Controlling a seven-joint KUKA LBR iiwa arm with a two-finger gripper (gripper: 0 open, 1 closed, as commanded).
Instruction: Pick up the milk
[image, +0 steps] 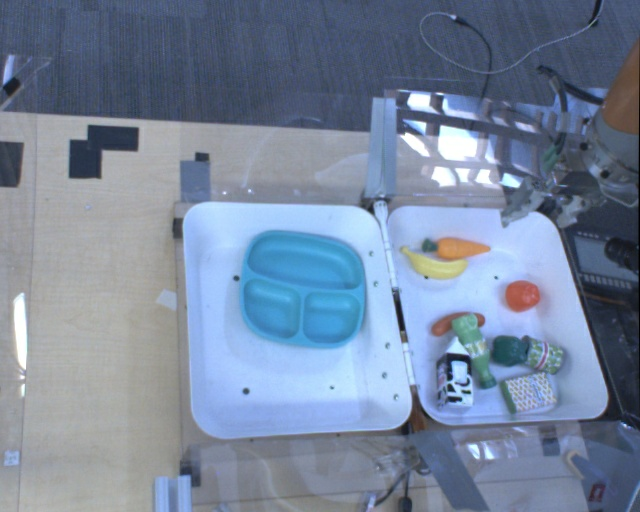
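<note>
The milk (455, 381) is a small white carton with black print. It stands in the right bin (574, 300) near its front left corner, and a green bottle (474, 352) leans against its right side. My gripper (538, 200) hangs over the bin's back right edge, far from the milk. Its fingers are open with nothing between them.
The right bin also holds a banana (434, 263), a carrot (458, 247), a tomato (522, 295), a red sausage (447, 324), a dark green toy (510, 349), a small can (547, 354) and a green box (529, 393). A blue divided plate (302, 287) lies in the left bin (215, 330).
</note>
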